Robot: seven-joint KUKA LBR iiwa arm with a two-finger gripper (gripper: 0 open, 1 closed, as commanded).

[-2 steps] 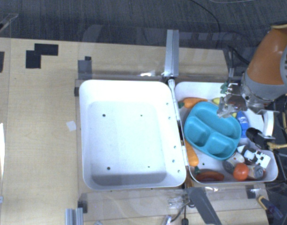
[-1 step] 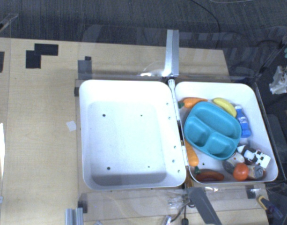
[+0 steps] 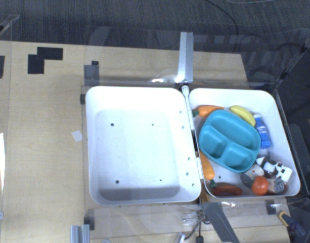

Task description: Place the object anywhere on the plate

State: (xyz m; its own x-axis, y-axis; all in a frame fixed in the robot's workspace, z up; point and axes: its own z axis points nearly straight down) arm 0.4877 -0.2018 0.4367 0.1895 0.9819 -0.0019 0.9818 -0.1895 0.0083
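Note:
A blue divided plate (image 3: 229,139) lies tilted in the middle of the right bin (image 3: 276,103). Around it sit small toy foods: a yellow banana (image 3: 243,114) at its upper right edge, an orange carrot (image 3: 209,110) at its upper left, another orange piece (image 3: 208,168) at its lower left, a dark red sausage-like piece (image 3: 226,189) along the bin's front wall, and a red tomato (image 3: 260,186) at the front right. A blue and white item (image 3: 262,132) rests beside the plate's right rim.
The left bin (image 3: 137,146) is a shallow white tray beside the right one. A black and white toy (image 3: 276,170) and a grey piece (image 3: 278,186) lie in the right bin's front corner. A metal post (image 3: 185,57) stands behind the bins. Black markers (image 3: 44,57) sit on the wooden bench.

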